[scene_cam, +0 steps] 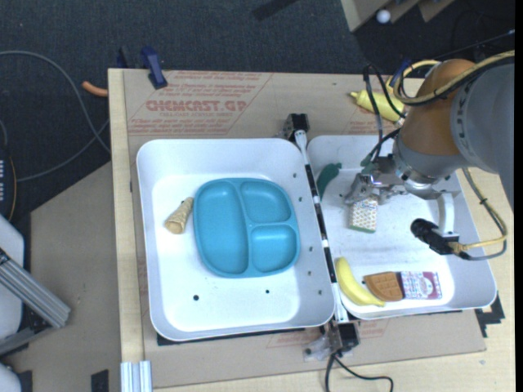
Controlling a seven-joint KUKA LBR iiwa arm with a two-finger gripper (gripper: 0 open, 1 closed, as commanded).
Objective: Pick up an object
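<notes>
Pincer (368, 188) sits at the right bin's (474, 288) upper middle, bare floor beside it; whether it's wide or narrow, can't tell. Small pale patterned packet (364, 216) just below it, slightly tilted, looks untouched.

arm (482, 113): cut off by the right edge, so its upper part is out of sight
claw (369, 188): fingers too small and cluttered to tell apart above the small patterned packet (364, 215)
green object (328, 175): partly behind the bin divider, its shape unclear
yellow item (374, 101) on the desk (204, 104): partly covered by cables and the arm
printed packet (420, 284): label too small to read
</notes>
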